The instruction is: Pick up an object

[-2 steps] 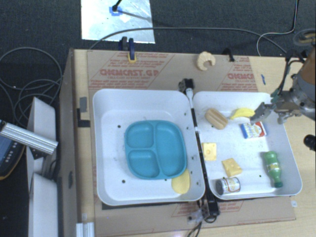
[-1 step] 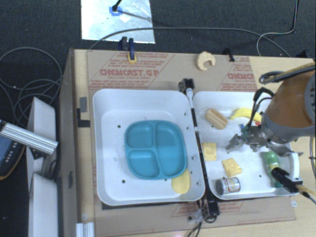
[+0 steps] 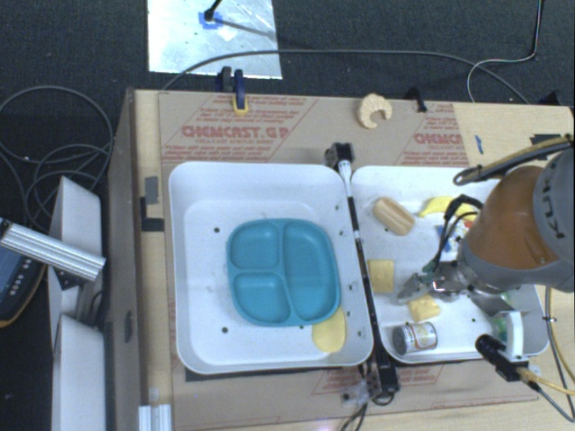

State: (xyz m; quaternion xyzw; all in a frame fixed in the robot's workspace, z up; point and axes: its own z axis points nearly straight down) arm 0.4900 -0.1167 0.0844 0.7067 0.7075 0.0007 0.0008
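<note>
Arm: reaches into the right bin (image 3: 539, 330) from the right
Gripper (image 3: 419, 287): low in that bin, jaws spread, nothing between them
Yellow chunk (image 3: 424, 309): just below the fingertips
Tin can (image 3: 417, 337): near the front wall
Blue tray (image 3: 283, 272): in the left bin (image 3: 202, 196)

A blue divided plate (image 3: 283, 272) (three compartments) sits in the left bin (image 3: 202, 191).

Arm (image 3: 517, 227) cut off at right edge, covering much of right bin (image 3: 409, 182). Yellow item (image 3: 435, 206) half hidden behind arm's cables; kind unclear. Gripper (image 3: 422, 285) small and dark against clutter, finger state unreadable. Small can (image 3: 416, 337) label too tiny to read. Grey device (image 3: 18, 277) cropped at left edge.
</note>
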